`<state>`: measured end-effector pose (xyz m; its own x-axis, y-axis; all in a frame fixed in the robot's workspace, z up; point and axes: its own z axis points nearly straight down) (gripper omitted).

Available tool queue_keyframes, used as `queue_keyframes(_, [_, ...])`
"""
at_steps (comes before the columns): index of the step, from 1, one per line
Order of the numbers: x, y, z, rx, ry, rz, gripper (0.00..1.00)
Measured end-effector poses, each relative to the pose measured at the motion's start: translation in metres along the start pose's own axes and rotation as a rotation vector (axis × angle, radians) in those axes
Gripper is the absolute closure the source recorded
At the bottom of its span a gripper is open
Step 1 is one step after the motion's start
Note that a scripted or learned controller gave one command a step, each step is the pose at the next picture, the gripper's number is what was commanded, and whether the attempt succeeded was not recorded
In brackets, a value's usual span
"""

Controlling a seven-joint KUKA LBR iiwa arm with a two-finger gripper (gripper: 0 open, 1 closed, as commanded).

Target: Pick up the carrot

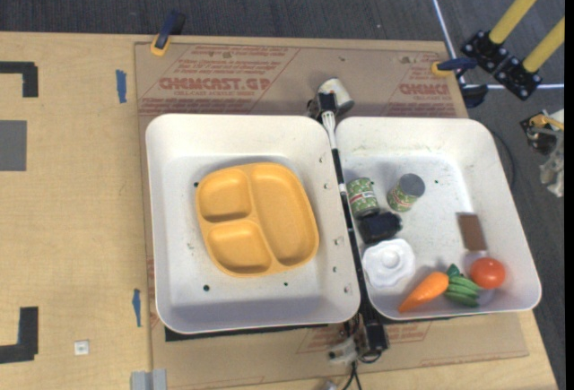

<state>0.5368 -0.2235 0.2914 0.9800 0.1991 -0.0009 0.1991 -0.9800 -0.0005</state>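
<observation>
Both bins [170,200] smooth white plastic, slight sheen. Yellow divided plate [257,219] matt plastic. Carrot [425,289] and tomato [488,272] glossy moulded plastic. Two small cans [362,197] look metal with paper labels. Worktop [72,200] matt brown cardboard, printed sheet on top.

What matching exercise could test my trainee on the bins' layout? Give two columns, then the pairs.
Things:
1. carrot
2. yellow divided plate
3. tomato
4. white bottle

Places:
A. left bin
B. right bin's near-right corner
C. near edge of right bin, beside the green leaves
D. just left of the carrot, near the divider

Pairs: 1-C, 2-A, 3-B, 4-D
</observation>
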Motion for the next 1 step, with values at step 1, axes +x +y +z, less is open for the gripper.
queue_keyframes(1, [-0.0137,-0.0812,0.0575,0.004,-0.002,-0.003,1.0])
